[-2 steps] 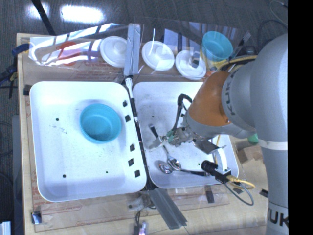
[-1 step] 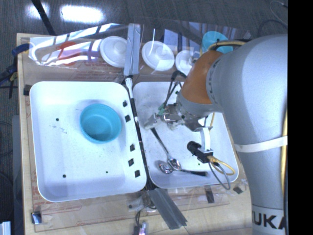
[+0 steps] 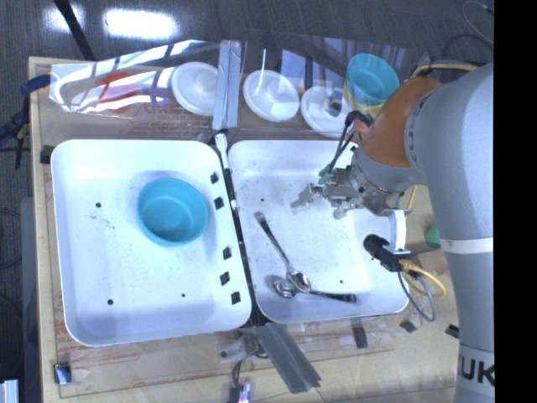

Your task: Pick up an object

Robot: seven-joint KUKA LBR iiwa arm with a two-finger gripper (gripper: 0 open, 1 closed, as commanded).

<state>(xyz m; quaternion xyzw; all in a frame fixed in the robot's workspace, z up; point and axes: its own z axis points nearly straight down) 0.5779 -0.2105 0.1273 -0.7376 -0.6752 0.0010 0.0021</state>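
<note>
Nearest the camera, two metal spoons (image 3: 295,269) are seen lying in the right bin (image 3: 379,296), crossed or touching at their bowls close to its near wall. One handle runs up toward the bin's middle, the other along the near wall. A blue bowl (image 3: 173,211) is seen in the left bin (image 3: 84,250), well apart from the spoons. The gripper (image 3: 323,196) is poised over the upper part of the right bin, beyond the spoons, and nothing is seen between its fingers; whether they are spread or closed cannot be told. The pick is judged not yet done: descent, closing and lifting are all left.
</note>
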